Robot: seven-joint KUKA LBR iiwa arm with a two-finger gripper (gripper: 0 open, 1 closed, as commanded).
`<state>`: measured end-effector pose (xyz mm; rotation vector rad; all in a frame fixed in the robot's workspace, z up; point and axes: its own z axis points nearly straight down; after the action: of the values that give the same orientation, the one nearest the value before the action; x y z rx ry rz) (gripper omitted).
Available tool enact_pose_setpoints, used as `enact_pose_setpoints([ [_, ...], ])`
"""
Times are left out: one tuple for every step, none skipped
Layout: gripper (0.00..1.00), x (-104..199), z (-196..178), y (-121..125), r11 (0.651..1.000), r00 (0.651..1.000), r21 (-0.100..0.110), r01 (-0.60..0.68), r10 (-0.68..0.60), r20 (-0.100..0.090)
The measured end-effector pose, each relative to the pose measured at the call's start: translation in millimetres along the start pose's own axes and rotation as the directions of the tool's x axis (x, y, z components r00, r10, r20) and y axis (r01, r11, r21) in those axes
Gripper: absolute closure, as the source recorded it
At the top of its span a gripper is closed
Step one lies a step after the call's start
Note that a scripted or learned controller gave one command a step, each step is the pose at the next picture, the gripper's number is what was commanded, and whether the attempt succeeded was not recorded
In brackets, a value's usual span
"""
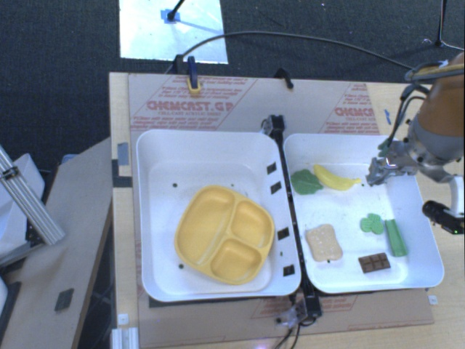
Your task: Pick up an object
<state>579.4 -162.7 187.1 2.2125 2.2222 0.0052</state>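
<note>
The right bin (429,267) holds a yellow banana (334,178), a green leafy piece (306,183), a tan slice of bread (323,243), a brown chocolate bar (374,262) and a green broccoli-and-stalk piece (385,231). My gripper (379,171) hangs over the upper right part of this bin, just right of the banana's tip. Nothing shows between its fingers.
The left bin (156,195) carries a yellow divided plate (224,233). A black divider with clips (285,209) runs between the bins. The arm (439,122) enters from the right edge. Cables lie behind the bins.
</note>
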Motion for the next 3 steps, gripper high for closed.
enact_pose_setpoints([
  [1.00, -7, -46, 1, 1.000, 1.000, 0.000, 0.000, 0.000, 0.000],
  [1.00, 39, -44, 19, 1.000, 1.000, 0.002, 0.005, -0.005, -0.003],
  [1.00, 87, -52, 26, 1.000, 1.000, 0.003, 0.005, -0.005, -0.003],
])
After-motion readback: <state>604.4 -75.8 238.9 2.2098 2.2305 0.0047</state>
